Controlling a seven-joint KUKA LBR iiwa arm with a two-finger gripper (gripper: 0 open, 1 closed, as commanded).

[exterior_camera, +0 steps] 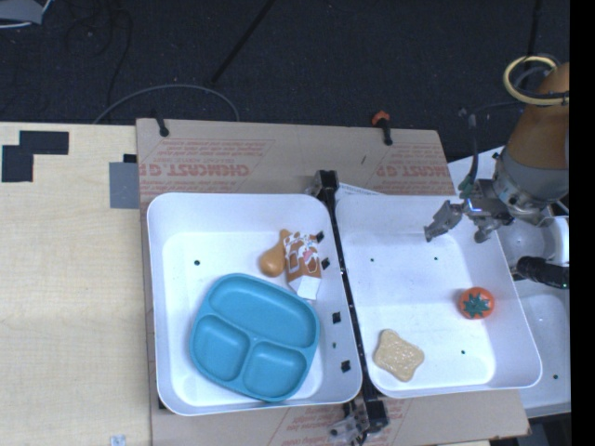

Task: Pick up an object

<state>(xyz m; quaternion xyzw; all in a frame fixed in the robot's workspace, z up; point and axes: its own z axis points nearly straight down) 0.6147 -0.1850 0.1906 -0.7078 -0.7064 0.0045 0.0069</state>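
Tomato (pixel 475 303) sits near right edge of right bin (pixel 437 379); cookie (pixel 399 355) by its front edge. Gripper (pixel 462 221) open, holding nothing, above bin's back right corner. Approach step; next, descend onto tomato.

Both white bins (pixel 244 210) look like smooth, slightly glossy plastic. In the left bin, the blue divided tray (pixel 253 336) has a smooth, satin plastic surface; just above it lie a shiny orange-brown piece (pixel 272 259) and a printed paper-like packet (pixel 302 255). In the right bin, the tan flat piece (pixel 399 355) looks matt and grainy, and the small orange-red ball (pixel 475 303) glossy. Under the bins lies matt brown cardboard (pixel 279 156), on a pale wood-look bench (pixel 65 286).
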